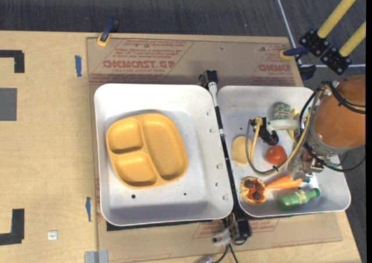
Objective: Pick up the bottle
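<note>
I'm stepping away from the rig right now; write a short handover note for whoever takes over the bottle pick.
Gripper: low in the right bin, just above the green bottle; finger state unclear.
Bottle: lying on its side near the bin's front edge, beside the carrot and pizza slice. Tomato sits further back.
Left bin: holds the yellow divided tray.
Done: approach to the bottle.
Left: grasp and lift; no hold visible yet.
</note>
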You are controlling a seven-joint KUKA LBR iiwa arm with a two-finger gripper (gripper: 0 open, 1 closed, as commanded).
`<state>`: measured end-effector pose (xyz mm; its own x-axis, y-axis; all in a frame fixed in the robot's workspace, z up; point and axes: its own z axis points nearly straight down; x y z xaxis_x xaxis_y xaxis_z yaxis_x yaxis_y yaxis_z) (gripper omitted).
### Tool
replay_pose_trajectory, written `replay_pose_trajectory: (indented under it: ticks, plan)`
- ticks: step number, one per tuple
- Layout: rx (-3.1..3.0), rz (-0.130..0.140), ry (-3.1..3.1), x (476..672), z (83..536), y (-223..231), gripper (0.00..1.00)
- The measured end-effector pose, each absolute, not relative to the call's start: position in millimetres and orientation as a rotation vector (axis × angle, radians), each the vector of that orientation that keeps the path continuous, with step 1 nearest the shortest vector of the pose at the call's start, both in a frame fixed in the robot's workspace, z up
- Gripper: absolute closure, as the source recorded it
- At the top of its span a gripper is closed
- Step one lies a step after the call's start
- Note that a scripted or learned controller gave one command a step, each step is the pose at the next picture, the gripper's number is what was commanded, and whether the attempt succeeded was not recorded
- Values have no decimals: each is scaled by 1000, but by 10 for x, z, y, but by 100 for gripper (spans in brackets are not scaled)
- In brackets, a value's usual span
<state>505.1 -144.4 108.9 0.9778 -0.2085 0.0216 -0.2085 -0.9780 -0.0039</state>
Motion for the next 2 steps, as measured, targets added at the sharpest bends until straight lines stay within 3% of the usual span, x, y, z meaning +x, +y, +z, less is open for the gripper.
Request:
replay_pose_trajectory:
  ticks: [1, 2]
  plan:
    - [-3125, -46, 316, 5046, 1063, -1418, 100]
    - [-3123, -3, 314, 4930, 2042, -1570, 100]
